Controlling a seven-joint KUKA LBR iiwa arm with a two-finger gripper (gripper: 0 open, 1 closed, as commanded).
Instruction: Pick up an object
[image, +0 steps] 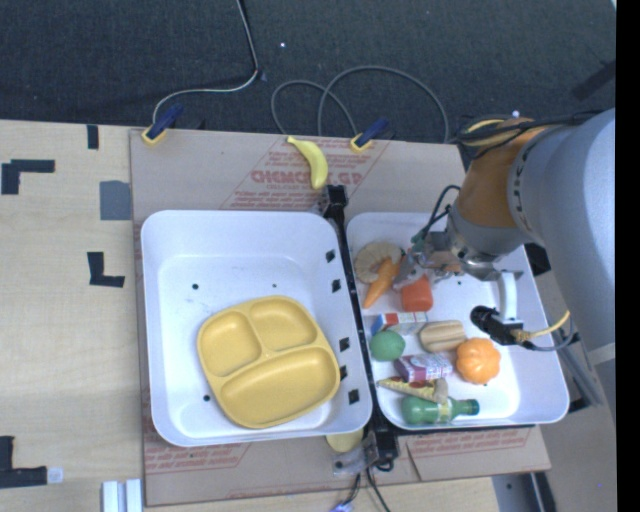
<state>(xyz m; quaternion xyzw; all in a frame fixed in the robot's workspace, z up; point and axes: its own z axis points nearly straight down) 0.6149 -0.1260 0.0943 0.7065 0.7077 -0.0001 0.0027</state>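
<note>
The red block (416, 295) is probably the object to be picked, because the gripper (428, 258) is low over the right bin (545, 385), just above and beside it. If the gripper grips something or not, I cannot tell from this slanted view; the wrist covers it. The block lies in the upper middle of this bin, touching the carrot (378, 283) on its left side, with a beige bread-like piece (441, 334) below it. It is a small chunky thing with flat faces, bright red-orange (maybe a toy food). The toys lie crowded, so a grasp here could push the neighbours. The left bin (170, 260) holds a yellow divided plate (268, 361), well apart from the arm.
</note>
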